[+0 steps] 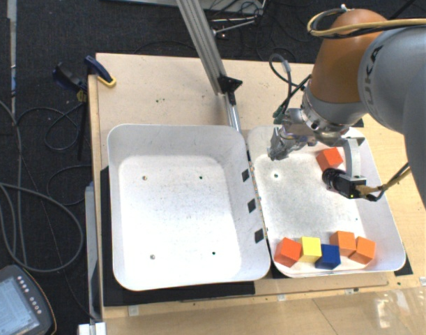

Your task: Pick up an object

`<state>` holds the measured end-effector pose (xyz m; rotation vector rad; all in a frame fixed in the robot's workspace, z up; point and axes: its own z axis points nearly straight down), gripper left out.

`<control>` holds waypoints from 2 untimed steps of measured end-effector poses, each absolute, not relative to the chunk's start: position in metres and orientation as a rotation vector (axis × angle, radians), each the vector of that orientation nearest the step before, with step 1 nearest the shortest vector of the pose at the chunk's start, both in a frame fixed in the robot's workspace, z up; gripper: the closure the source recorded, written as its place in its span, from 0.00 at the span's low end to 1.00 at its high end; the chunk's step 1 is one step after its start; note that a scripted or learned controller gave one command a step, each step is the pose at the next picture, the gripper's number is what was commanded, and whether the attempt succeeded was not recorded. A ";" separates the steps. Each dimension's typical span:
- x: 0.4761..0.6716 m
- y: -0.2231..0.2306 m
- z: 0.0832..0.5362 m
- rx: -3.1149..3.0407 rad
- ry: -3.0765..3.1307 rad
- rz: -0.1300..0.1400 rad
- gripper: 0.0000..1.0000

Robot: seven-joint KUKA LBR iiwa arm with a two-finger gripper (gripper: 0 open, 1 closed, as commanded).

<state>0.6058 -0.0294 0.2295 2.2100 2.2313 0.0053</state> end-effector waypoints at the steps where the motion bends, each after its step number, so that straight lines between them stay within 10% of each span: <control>1: 0.614 0.024 0.242 2.211 2.231 0.006 1.00; 2: 0.625 0.079 0.230 2.213 2.230 0.003 1.00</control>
